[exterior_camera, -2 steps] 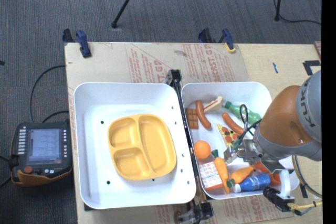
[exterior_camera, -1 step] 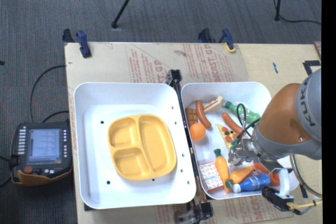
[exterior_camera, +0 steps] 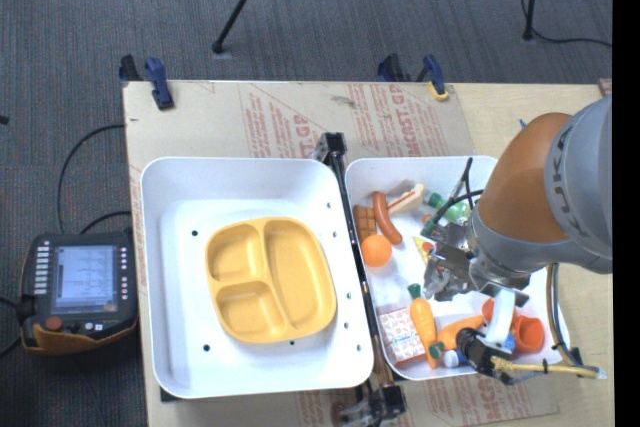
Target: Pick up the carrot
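My arm reaches in from the right over the right bin [exterior_camera: 357, 177], wrist low above its middle, the orange band bulking over the bin's far right side. My jaws [exterior_camera: 445, 277] hang just right of the carrot [exterior_camera: 424, 322] and a little beyond it, close but with white bin floor between; whether they stand open or shut I cannot tell, the wrist housing and cables crowd them. Nothing is seen between them. The carrot lies in the near half of the right bin, green top pointing away from the near rim, orange body running toward it. Just left of the carrot, a small patterned card or packet [exterior_camera: 400, 333] lies flat against the bin's near left corner. Beyond the carrot, an orange ball [exterior_camera: 376, 251] sits near the left wall; beyond that a sausage [exterior_camera: 387, 218] and a pale bun-like piece [exterior_camera: 403, 198]. Right of the carrot, orange and red items [exterior_camera: 522, 331] bunch at the near right corner, partly under my arm. Left of the carrot, across the dividing rims, the left bin [exterior_camera: 170, 205] carries a yellow divided plate [exterior_camera: 269, 277]. Both bins sit on the desk [exterior_camera: 280, 110]; blue clamps [exterior_camera: 157, 81] grip its far edge.
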You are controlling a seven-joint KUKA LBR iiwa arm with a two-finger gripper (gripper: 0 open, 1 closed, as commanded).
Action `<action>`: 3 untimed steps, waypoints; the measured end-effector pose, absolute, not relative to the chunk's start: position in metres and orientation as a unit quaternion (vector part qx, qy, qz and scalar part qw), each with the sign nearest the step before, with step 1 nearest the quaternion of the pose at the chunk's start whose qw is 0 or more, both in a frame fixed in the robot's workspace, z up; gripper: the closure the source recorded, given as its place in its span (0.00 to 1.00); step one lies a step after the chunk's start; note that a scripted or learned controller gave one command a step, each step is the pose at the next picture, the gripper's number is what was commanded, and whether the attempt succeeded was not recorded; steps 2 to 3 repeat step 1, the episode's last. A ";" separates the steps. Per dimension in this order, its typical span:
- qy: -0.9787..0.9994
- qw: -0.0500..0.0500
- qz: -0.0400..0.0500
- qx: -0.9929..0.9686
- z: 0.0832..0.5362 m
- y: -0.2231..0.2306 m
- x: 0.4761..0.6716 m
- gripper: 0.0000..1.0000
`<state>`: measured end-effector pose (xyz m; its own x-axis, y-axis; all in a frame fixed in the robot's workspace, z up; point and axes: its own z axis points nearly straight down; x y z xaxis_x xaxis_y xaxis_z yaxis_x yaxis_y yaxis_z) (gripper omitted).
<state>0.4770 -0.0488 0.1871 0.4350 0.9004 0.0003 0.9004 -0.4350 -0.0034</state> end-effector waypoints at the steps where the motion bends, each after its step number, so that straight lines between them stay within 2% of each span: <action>1: -0.425 0.001 0.002 -0.905 0.187 0.013 0.475 1.00; 3: -0.425 0.001 0.002 -0.905 0.187 0.013 0.475 1.00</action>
